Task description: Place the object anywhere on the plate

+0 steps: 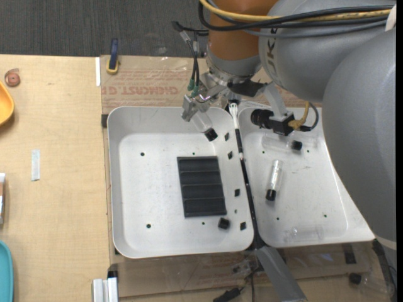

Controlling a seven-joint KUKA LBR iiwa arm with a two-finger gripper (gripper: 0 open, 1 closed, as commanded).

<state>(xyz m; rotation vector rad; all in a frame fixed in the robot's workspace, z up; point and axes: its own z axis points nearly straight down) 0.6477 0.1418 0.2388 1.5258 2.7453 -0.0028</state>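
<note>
Camera view: looking down on both bins, with the task not yet done as far as I can judge. The plate carries nothing.
Arm (327, 55): big grey body coming in from the right, orange band up top, wrist hanging over the back rim of the left bin.
Left bin (126, 187): white and shallow, with the plate in the middle of its floor.
Right bin (327, 194): holds what I take to be the object.
Plate (201, 186): black, ribbed, rectangular, lying flat.
Gripper (200, 115): over the far end of the left bin, behind the plate; open or closed, I can't tell, and I see nothing held.
Object (273, 178): a slim clear tube with a dark cap at its near end, lying flat in the right bin, well apart from the plate.
Left to do: grasp, carry across the divide, set down on the plate.
Small black block (222, 223): just beside the plate's near right corner.
</note>
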